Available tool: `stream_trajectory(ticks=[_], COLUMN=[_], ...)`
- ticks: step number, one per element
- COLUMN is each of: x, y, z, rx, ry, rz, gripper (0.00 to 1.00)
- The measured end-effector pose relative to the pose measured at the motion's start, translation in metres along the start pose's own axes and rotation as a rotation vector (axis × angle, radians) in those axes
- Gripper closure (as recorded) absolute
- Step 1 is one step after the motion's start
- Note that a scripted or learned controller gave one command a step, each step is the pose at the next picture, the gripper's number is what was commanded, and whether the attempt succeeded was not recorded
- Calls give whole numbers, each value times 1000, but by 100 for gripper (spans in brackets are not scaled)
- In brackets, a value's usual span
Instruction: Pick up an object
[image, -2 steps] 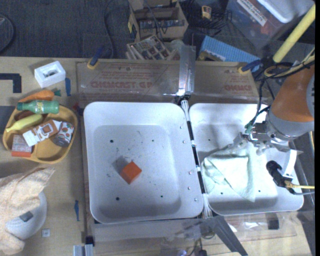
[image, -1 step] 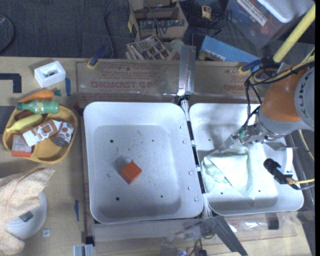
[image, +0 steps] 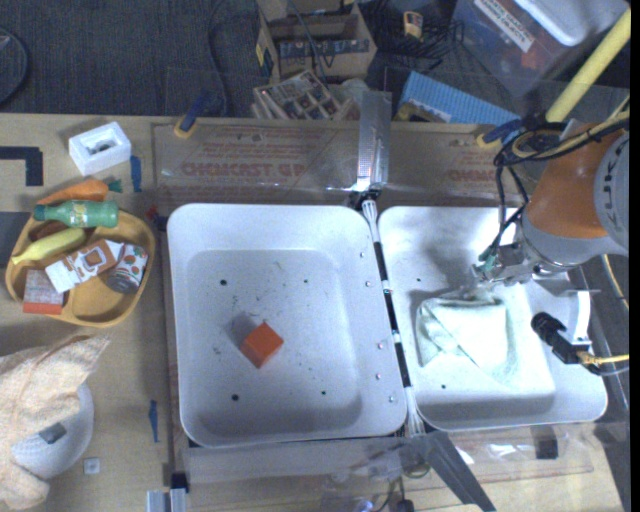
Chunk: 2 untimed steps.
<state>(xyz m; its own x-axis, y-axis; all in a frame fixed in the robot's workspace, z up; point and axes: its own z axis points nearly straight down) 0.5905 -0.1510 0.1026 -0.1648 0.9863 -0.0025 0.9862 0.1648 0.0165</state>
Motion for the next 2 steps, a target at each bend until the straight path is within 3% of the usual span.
stream_trajectory(ticks=[1,2], x=[-2,-2], y=[1,0], z=[-10,-10], rx=[-4,-4], ry=[-2,-2], rz=[3,3], gripper=[100,0])
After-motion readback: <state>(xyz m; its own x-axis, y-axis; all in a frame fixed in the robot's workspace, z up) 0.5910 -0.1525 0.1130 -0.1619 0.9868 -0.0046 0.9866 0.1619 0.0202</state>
